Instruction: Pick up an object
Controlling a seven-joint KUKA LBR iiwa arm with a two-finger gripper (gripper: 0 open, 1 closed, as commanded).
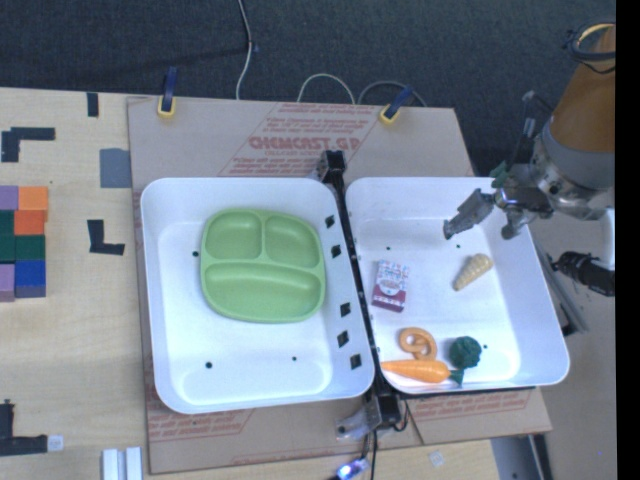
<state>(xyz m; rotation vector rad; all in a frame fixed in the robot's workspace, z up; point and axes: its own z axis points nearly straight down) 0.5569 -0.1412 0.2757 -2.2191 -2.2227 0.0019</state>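
The gripper (487, 218) hovers over the right bin (520, 298) at about two o'clock within it, its two fingers spread apart with nothing between them. Just below, toward five o'clock of the gripper, lies a cream ice-cream cone (472, 271), tilted and apart from the fingers. A small red-and-white packet (391, 285) sits near the bin's centre-left. Along the six o'clock edge lie a pretzel (417, 342), an orange carrot (416, 371) and a green broccoli piece (464, 351), close together. The left bin (170, 268) holds a green divided plate (263, 266).
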